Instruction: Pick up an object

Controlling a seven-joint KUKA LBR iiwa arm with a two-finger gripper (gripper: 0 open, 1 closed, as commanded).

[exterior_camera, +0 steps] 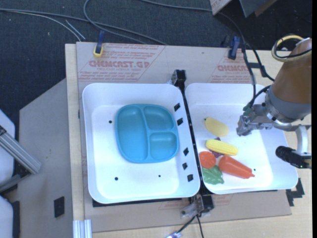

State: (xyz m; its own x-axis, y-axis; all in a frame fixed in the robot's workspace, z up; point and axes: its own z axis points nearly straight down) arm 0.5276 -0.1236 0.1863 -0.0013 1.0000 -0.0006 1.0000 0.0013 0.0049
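**Nothing picked up yet**

Gripper [246,125] low over the right bin [233,87], near the yellow toy [216,127]. Open or shut? Too blurry to tell. Corn [221,147] and carrot [237,167] flat on the bin floor. Grabbing and lifting both left to do.

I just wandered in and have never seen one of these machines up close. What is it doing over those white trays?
A robot arm is reaching in over the right bin, trying to pick up one of the toy foods there. Its gripper hangs just right of a yellow lemon-like piece, with nothing between its fingers that I can see. Nearby lie a corn cob, a carrot, a tomato and a green leafy piece. The left bin holds a blue divided plate.
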